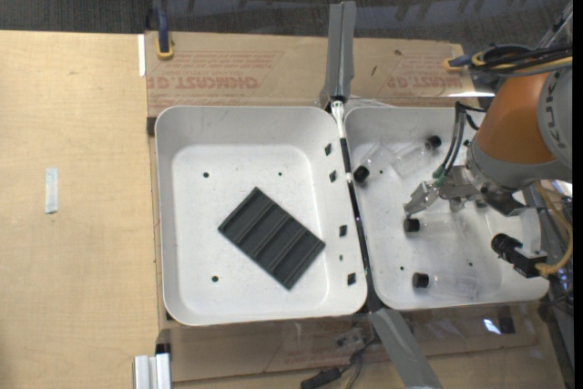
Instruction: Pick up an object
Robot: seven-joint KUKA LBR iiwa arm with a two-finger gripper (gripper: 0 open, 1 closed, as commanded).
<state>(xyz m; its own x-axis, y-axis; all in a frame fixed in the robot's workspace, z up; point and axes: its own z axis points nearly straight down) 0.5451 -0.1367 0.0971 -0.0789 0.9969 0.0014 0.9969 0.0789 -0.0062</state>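
Observation:
A dark grey ribbed rectangular pad [271, 237] lies flat and turned at an angle in the middle of the left bin [173, 196]. My gripper [435, 198] is low over the middle of the right bin [392, 291], and the arm's orange band [510, 118] rises to its right. Small black caps are scattered round it: one [412, 224] just to its lower left, one [420, 281] near the front, one [361, 173] by the left wall. A clear plastic piece [407, 159] with a black cap [432, 142] lies behind the gripper.
A grey divider rail [341, 59] runs between the two bins. Cardboard [237, 73] lies behind them, and a wooden surface [73, 196] spreads to the left. Cables and a black fitting [510, 252] hang from the arm over the right bin's right side.

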